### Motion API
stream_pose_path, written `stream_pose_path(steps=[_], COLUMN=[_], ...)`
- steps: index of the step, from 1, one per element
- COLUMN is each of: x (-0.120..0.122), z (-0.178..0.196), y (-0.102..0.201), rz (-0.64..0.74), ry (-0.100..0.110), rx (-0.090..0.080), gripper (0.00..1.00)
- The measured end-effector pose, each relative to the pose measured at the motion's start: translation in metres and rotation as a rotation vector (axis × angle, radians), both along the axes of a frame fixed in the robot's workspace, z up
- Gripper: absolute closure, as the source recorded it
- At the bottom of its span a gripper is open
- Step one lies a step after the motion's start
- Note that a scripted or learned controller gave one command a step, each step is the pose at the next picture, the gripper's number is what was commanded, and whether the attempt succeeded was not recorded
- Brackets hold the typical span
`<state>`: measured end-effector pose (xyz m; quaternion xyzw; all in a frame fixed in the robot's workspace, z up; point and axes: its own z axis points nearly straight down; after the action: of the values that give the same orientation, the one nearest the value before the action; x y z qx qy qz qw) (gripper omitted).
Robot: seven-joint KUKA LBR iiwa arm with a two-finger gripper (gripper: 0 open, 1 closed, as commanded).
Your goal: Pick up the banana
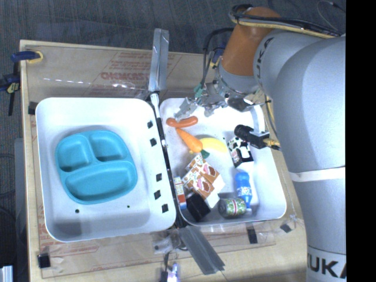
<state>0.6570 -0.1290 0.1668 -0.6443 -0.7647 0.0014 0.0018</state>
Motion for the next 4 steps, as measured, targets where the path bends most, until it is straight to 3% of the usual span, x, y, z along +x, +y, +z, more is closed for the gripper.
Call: stream_pose_path(steps=[1, 2, 3, 4], x=[-0.029, -0.049, -0.080, -0.074], z=[-0.045, -0.077, 0.026, -0.066], y=[-0.082, -0.079, -0.050, -0.082], rz=[-0.149, -0.115, -0.100, 0.008], ry=[0.003, 0.001, 0.001, -0.008], rx=[0.000, 0.000, 0.001, -0.001], gripper=[0.00, 0.00, 0.00, 0.00])
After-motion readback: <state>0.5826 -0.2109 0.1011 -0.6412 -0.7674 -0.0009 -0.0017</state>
